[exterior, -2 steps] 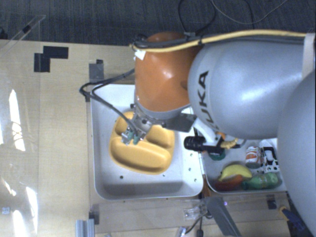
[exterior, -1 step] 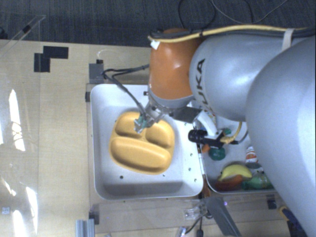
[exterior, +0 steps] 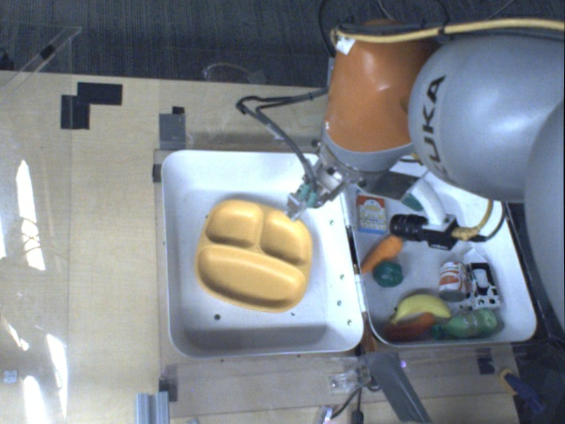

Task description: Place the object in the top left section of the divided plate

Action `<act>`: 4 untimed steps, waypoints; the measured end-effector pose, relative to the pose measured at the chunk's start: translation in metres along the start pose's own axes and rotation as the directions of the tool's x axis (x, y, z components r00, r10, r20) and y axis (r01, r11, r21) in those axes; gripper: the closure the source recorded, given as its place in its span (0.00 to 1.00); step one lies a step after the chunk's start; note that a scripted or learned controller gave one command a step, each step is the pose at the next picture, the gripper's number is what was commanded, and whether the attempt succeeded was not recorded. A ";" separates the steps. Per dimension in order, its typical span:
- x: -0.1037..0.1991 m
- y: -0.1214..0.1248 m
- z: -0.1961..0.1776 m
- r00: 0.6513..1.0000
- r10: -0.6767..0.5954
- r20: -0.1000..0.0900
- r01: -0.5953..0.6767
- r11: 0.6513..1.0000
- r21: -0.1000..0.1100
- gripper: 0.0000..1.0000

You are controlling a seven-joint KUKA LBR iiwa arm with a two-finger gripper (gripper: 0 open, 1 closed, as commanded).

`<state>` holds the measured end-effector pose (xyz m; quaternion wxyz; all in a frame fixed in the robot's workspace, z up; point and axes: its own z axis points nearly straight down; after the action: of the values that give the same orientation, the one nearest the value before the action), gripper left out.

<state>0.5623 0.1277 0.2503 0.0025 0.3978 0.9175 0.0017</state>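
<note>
A yellow divided plate point(exterior: 254, 254) lies in the left white bin point(exterior: 185, 237). It has two smaller sections at the back and one long section at the front. Its top left section point(exterior: 234, 222) has nothing in it. My gripper point(exterior: 303, 199) hangs low over the plate's back right rim, just above the top right section point(exterior: 288, 238). The grey and orange arm above hides much of the gripper. I see no object between the gripper's tips from this angle.
The right bin point(exterior: 521, 321) holds a small carton point(exterior: 372, 213), a carrot point(exterior: 381, 252), a dark green round piece point(exterior: 387, 274), a banana point(exterior: 421, 306), a red piece point(exterior: 403, 329), a green vegetable point(exterior: 468, 325) and a can point(exterior: 453, 278). The arm covers that bin's back.
</note>
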 end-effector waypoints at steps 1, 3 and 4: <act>0.072 0.059 0.021 0.999 -0.040 -0.002 0.040 0.999 0.001 1.00; 0.072 0.007 -0.018 0.991 -0.137 -0.001 0.137 0.991 0.000 1.00; 0.035 0.052 0.011 0.971 -0.240 -0.001 0.240 0.971 0.000 1.00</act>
<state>0.5762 0.1884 0.2398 0.0021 0.2841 0.9588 0.0014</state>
